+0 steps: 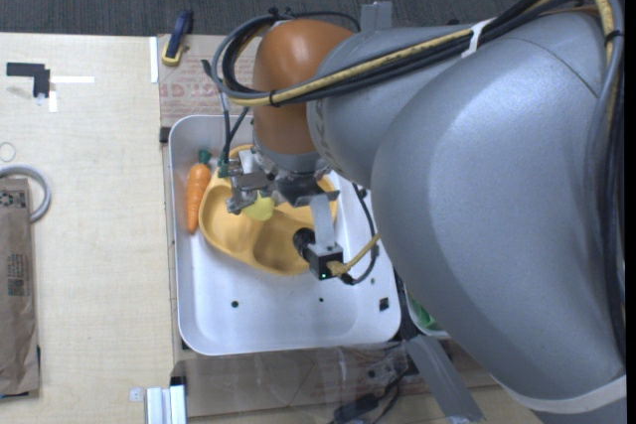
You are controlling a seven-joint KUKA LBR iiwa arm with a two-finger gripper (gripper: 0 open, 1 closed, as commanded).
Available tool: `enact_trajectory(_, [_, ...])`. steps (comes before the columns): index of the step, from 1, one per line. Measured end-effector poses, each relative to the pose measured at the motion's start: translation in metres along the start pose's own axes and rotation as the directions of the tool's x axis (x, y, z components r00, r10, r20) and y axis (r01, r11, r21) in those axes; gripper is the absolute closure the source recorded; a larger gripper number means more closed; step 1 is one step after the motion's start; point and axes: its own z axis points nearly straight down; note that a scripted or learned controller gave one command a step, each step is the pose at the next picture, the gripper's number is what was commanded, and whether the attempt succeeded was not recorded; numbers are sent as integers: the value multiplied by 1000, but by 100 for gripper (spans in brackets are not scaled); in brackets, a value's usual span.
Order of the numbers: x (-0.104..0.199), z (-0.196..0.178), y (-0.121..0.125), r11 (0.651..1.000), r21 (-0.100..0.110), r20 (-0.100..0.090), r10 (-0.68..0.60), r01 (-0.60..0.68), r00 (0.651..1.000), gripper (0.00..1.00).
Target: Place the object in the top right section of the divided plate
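At frame centre, the gripper [260, 197] is hovering over the yellow divided plate [231, 231] — jaws closing narrowly on a yellow-green object [260, 208] — carrot [196, 195] lying alongside.

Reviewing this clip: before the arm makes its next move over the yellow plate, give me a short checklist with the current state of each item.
1. Divided plate sits inside the white bin: ok.
2. Gripper is positioned over the plate: ok.
3. A small yellow-green object shows just under the gripper, over the plate; whether it is gripped or already resting on the plate: cannot tell.
4. Which plate section lies under the gripper: cannot tell, the arm covers the dividers.
5. Carrot lies at the plate's left rim, away from the gripper: ok.
6. Cables loop beside the gripper, low over the bin: cannot tell if they clear the plate.
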Motion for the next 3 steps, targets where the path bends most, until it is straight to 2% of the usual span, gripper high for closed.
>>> enact_trajectory(1, [4, 3, 17, 961, 1, 2, 278, -278, 961, 100])
enact_trajectory(2, [13, 5, -5, 527, 1, 4, 850, -850, 527, 100])
enact_trajectory(3, [17, -115, -28, 315, 0, 1, 949, -949, 315, 100])
